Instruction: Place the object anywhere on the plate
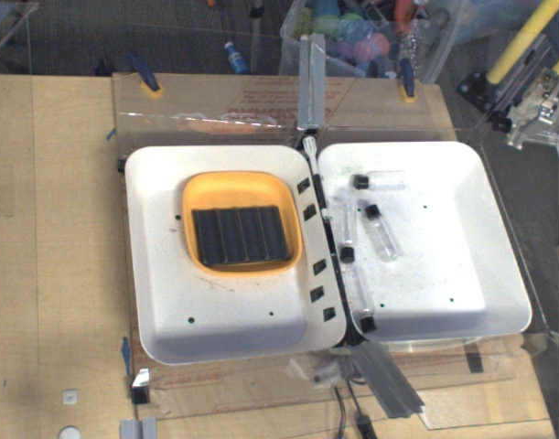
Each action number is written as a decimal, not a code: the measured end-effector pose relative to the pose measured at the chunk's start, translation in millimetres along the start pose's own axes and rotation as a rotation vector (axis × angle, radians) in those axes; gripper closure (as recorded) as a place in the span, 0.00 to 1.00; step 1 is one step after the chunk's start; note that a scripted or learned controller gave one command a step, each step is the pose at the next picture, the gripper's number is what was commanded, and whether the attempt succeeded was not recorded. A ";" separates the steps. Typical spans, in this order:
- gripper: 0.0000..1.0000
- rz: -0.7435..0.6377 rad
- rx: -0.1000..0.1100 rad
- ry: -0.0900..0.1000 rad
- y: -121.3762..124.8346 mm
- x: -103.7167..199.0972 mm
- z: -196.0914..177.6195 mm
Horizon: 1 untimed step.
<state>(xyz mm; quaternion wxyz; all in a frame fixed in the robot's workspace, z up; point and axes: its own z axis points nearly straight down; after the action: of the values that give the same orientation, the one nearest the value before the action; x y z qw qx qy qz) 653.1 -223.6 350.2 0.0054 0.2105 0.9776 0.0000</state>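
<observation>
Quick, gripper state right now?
Gripper: cannot be told; it sits at the view's upper right edge.

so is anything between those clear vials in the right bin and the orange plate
Yes: the raised divider where the two bins meet lies between the vials and the plate. A black ridged block already sits on the plate.
</observation>
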 end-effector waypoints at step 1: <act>1.00 -0.201 -0.001 0.000 4.2 -3.8 -73.6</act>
<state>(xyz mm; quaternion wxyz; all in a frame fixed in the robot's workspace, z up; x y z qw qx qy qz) 657.5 -221.2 423.9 0.0053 0.1116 0.9937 0.0000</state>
